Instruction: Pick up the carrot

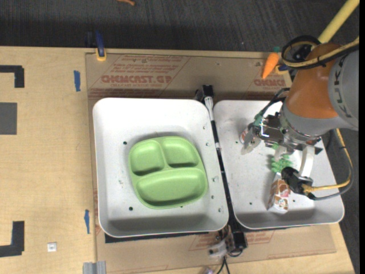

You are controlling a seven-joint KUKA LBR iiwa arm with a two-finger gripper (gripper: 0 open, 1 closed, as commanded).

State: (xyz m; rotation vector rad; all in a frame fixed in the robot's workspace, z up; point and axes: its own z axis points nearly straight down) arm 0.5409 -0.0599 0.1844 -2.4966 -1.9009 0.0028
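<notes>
One arm [319,90] bent low over the right bin [251,210].
Its gripper [251,137] points left above the bin floor; finger spread cannot be told. The carrot [270,65] lies outside, on cardboard beyond the bin's far rim.

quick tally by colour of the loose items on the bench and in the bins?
Green: 2, the divided plate and a small green item
Orange: 1, the carrot
Brown and white: 1, the packet
Total: 4
</notes>
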